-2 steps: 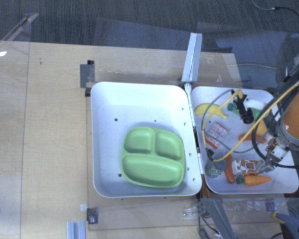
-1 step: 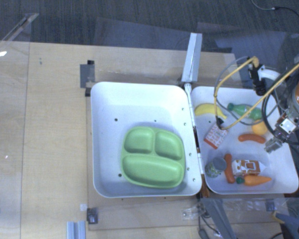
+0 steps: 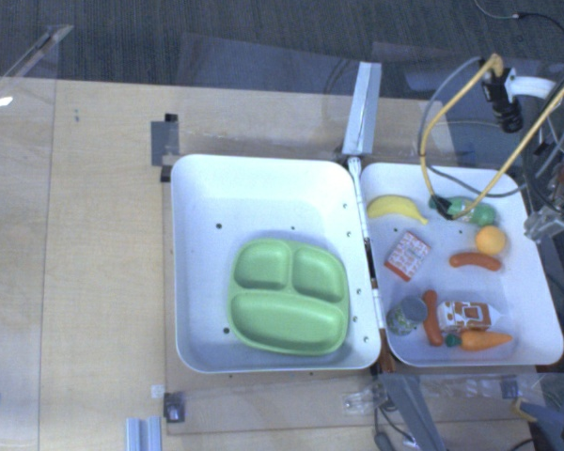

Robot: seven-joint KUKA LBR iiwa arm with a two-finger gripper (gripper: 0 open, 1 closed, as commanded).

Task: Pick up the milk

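Note:
The milk (image 3: 466, 315) is a small white carton with brown and red print, lying on its side near the front of the right bin (image 3: 545, 338). An orange carrot (image 3: 485, 341) lies just in front of it and a red-brown sausage (image 3: 433, 318) lies along its left side. My gripper (image 3: 544, 223) hangs at the right bin's right rim, up and to the right of the milk and well apart from it. Nothing shows between it and the carton.
The right bin also holds a banana (image 3: 396, 209), a red-and-white box (image 3: 407, 255), a grey can (image 3: 408, 315), an orange (image 3: 490, 241), a second sausage (image 3: 476, 261) and a green item (image 3: 480, 214). The left bin (image 3: 197, 252) bears a green divided plate (image 3: 289, 296). Yellow cables (image 3: 451, 101) arc over the back right.

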